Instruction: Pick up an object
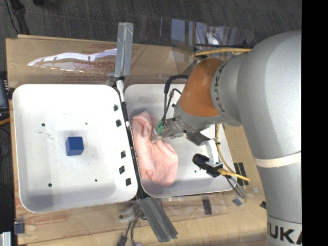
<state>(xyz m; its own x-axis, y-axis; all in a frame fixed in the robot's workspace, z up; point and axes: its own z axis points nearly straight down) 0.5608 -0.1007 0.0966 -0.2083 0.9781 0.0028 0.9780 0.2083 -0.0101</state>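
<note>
- The arm [241, 86] reaches from 3 o'clock into the right bin [215, 183], with the gripper [163, 128] low against the upper edge of a pink cloth [154, 152].
- The cloth lies crumpled along the bin's 9 o'clock wall; a blue cube [75, 145] sits alone in the left bin [31, 101].
- Whether the gripper is wide or narrow cannot be told; the wrist hides it.
- The step looks like the grasp attempt on the cloth; next would be closing firmly on a fold, then lifting straight up.
</note>
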